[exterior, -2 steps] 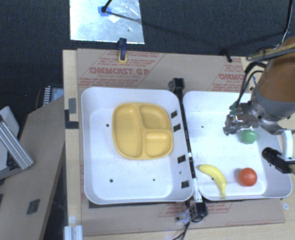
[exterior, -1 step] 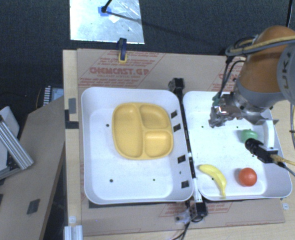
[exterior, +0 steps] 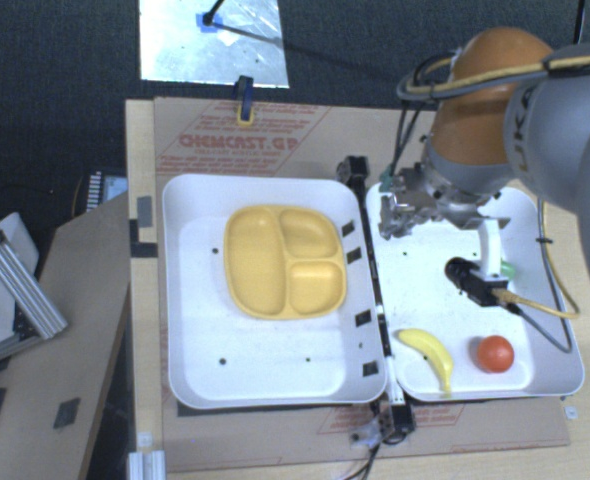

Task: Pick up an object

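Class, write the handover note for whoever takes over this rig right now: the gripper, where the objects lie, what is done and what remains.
Gripper: above the far left corner of the right bin, carrying no object that I can see.
Objects: banana and red round fruit lie apart by the right bin's near edge. The yellow divided plate lies in the left bin.
Done: nothing picked up.
Left: choose an object, descend, grasp, lift.

Yellow sectioned plate (exterior: pixel 283 263), yellow banana (exterior: pixel 427 354), red ball (exterior: pixel 494 353), white left bin (exterior: pixel 193 368), white right bin (exterior: pixel 547 363), orange-banded grey arm (exterior: pixel 575 138)
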You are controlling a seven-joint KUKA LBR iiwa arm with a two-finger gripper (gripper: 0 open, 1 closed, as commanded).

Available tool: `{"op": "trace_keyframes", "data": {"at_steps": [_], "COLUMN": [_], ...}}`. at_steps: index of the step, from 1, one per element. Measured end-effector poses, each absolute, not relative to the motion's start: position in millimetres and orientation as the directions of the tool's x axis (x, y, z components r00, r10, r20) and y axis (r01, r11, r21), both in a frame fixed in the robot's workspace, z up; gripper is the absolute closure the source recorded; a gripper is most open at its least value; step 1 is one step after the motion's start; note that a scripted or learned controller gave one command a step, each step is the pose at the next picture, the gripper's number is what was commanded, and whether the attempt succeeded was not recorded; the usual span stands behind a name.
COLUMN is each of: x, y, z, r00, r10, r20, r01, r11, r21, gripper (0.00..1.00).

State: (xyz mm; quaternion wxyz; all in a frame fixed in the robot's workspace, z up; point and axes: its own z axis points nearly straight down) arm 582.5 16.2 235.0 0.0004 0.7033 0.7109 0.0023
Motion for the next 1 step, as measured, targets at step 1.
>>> {"op": "trace_keyframes", "data": {"at_steps": [1], "x": [596.0], "y": [69.5], "z": [223.0], "r00": [-0.01], "r10": [1.0], "r20": [0.002], "r01": [1.0], "r11": [0.01], "r21": [0.001], "gripper": [1.0]}}
